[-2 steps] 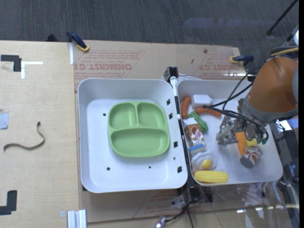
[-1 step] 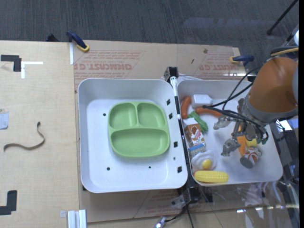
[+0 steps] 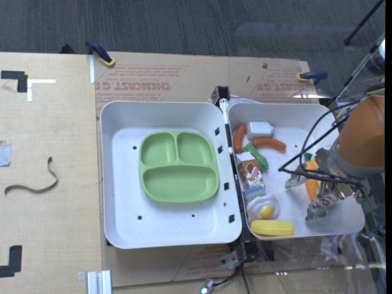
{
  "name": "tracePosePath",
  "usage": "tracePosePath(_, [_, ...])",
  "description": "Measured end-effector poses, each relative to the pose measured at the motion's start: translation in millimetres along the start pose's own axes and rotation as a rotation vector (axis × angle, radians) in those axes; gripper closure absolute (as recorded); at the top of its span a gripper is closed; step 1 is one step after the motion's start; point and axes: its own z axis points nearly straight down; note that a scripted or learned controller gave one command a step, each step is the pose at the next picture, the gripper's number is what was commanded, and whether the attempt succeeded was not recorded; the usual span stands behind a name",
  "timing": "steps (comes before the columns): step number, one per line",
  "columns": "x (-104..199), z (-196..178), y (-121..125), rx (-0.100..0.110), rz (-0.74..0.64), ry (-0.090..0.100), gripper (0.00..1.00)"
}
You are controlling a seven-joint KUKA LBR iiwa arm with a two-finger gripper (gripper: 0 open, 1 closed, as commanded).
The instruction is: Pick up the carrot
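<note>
Watching remotely: the small orange carrot with a yellowish top end (image 3: 312,185) lies in the right-hand shallow white bin (image 3: 288,106), toward its right wall and abt halfway between the far and near edges. Its long axis runs roughly far-to-near, slightly tilted. The grey two-finger gripper (image 3: 321,204) sits right beside it, a touch nearer the bin's near right corner, so the carrot is just left and slightly far of the tool. Cables and metalwork overlap there, so I can't tell whether the gripper is open or closed, or whether it has anything; I'm not calling it a hold. My read: the approach needs a small shift toward the bin's left and far side, w/ the closing direction across the carrot's short width. The floor is smooth plastic, so the carrot could skid or roll if nudged. Room is fair on the carrot's left: the yellow corn cob (image 3: 272,227) is at the near edge, the printed carton (image 3: 250,176) by the left wall. The right wall is close.
</note>
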Motion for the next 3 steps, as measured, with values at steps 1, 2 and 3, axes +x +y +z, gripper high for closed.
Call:
tracePosePath(1, [17.6, -0.1, 4.4, 0.0, -0.15, 0.0, 0.0])
tracePosePath(2, [8.5, 0.3, 21.8, -0.001, -0.328, 0.0, 0.0])
tracePosePath(3, [6.5, -9.1, 22.1, 0.001, -0.327, -0.004, 1.0])
